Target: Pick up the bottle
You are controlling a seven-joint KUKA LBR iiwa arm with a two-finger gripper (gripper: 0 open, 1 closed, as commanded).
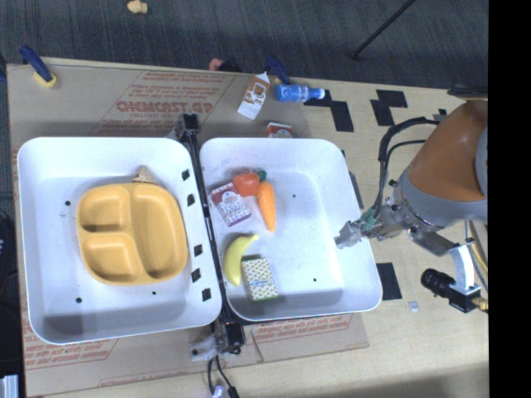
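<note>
Approach step: the end effector (pixel 348 235) (grip state unreadable) hangs at the right bin's edge; next, reach far beyond to the bottle (pixel 297 94).

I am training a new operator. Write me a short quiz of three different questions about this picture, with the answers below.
1. True or false: the bottle lies inside the right bin.
2. Which thing lies in the left bin? A) carrot B) yellow tray C) banana
3. Fill in the word: the gripper is over the right bin's ____ edge, as the camera sees it.

Key
1. False. It lies on the bench beyond the bins, near the top of the view.
2. B. The yellow tray is there; the carrot and the banana are in the right bin.
3. Right.
</note>
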